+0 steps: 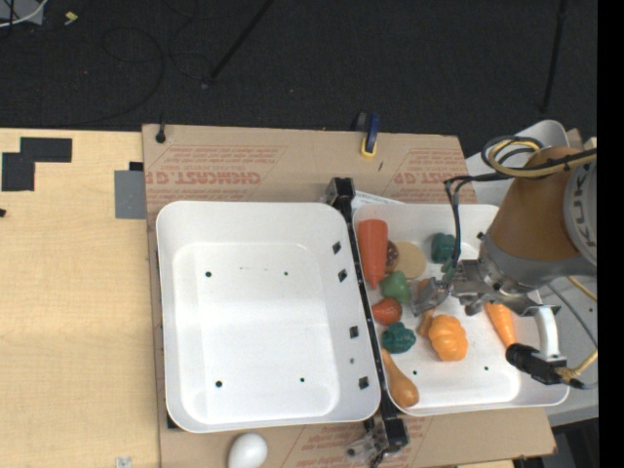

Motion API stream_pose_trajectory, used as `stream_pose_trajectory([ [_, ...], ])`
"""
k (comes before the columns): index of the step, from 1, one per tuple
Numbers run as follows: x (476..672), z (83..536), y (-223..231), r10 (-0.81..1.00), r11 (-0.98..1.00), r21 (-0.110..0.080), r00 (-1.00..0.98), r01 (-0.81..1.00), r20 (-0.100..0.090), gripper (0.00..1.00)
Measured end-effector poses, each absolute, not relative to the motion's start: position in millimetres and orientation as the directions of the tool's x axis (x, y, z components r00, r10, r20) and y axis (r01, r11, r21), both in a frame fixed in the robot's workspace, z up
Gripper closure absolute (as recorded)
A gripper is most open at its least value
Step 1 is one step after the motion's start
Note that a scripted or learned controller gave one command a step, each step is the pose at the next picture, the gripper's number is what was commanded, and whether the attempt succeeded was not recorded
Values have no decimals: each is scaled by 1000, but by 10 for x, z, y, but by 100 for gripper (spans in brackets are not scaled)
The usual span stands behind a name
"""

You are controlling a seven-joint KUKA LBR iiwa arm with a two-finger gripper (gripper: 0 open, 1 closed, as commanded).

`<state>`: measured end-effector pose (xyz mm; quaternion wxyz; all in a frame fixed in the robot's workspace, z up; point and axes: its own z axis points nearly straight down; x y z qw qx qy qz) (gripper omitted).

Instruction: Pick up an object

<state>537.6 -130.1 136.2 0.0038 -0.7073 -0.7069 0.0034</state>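
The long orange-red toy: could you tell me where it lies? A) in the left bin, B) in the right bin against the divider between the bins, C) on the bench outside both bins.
B: the long orange-red toy lies in the right bin, along its left wall beside the divider.

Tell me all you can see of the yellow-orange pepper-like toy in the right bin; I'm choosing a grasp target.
The yellow-orange toy is rounded and lobed like a small pepper or squash, glossy like plastic. It lies on the floor of the right bin, toward the front, just below the gripper, which hangs over the cluster of toys. A slim orange carrot lies to its right, a teal piece to its left. Whether anything touches it is unclear.
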Motion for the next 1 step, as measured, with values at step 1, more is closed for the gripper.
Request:
stream_pose_trajectory([
  [1, 4992, 850, -1456, 1000, -2, -5, 2, 1000, 2, 0],
])
